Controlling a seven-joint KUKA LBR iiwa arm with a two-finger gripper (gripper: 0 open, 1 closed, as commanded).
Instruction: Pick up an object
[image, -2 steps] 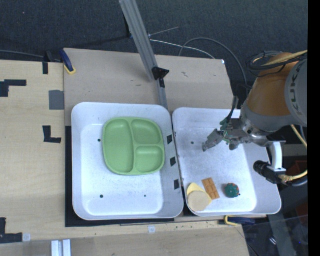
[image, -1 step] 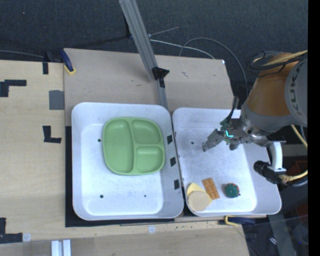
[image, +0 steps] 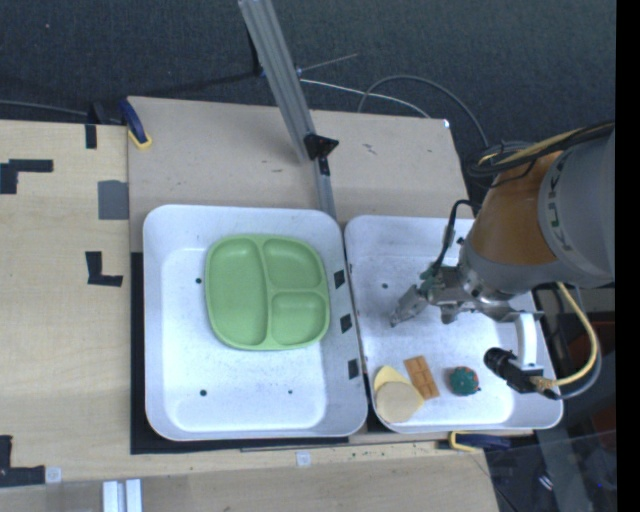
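Bench with two white bins; arm over right bin (image: 440, 240).
Gripper (image: 425, 305) mid-right of frame, fingers spread, nothing between. Lower right: yellow block (image: 396, 396), orange piece (image: 421, 376), green ball (image: 462, 381). Green plate (image: 267, 291) in left bin (image: 170, 300).

Arm casing (image: 590, 215): partial dark lettering, apparently "KU", cut off at the frame edge, up and right of the hand (image: 425, 300).
Other markings: none legible.
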